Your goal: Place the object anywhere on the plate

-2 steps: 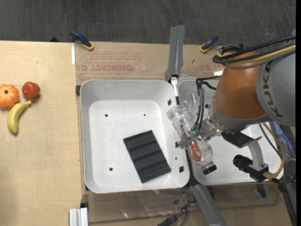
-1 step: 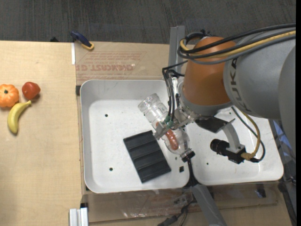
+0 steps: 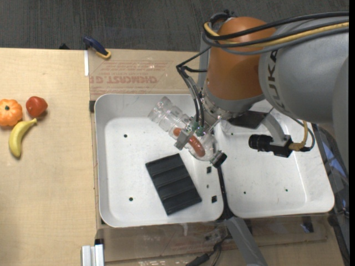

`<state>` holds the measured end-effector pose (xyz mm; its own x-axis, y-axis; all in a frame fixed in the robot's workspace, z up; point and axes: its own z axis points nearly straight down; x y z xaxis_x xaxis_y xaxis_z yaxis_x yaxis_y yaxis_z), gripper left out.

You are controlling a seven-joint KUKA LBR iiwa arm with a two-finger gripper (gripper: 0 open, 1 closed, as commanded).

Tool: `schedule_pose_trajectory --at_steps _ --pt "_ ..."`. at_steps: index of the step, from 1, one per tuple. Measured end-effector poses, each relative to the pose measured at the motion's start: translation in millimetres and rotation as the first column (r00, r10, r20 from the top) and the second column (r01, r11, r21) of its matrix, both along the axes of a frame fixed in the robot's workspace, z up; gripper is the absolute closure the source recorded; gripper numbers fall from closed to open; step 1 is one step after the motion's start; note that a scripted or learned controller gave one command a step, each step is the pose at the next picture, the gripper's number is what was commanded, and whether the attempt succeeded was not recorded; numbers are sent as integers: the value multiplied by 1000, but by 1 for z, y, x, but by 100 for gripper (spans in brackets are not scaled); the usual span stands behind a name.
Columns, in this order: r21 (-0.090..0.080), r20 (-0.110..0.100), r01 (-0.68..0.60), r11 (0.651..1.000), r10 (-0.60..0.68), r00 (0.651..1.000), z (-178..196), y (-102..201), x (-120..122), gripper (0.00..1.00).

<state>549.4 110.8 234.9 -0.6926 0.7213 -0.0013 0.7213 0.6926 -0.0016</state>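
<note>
A black, ridged rectangular plate (image 3: pixel 173 183) lies flat in the left bin (image 3: pixel 113 165), towards its front. My gripper (image 3: pixel 198 148) hangs just above and behind the plate's far right corner, near the divide between the bins. A small red-orange object (image 3: pixel 195 145) sits between its fingers, so it is shut on that object. A clear plastic piece (image 3: pixel 165 114) lies just up-left of the gripper, at the back of the left bin. The arm's orange band (image 3: pixel 236 60) covers the bin's back right corner.
The right bin (image 3: pixel 288 187) lies partly under the arm, with a black cylindrical fitting (image 3: pixel 269 144) over it. On the wooden bench at far left sit an orange (image 3: pixel 9 113), a red fruit (image 3: pixel 36 106) and a banana (image 3: pixel 19 137). A blue-yellow clip (image 3: pixel 96 47) lies behind the bins.
</note>
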Motion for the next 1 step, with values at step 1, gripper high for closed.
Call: schedule_pose_trajectory --at_steps 1 --pt "0 1 0 1000 0 1000 0 0 0 0"
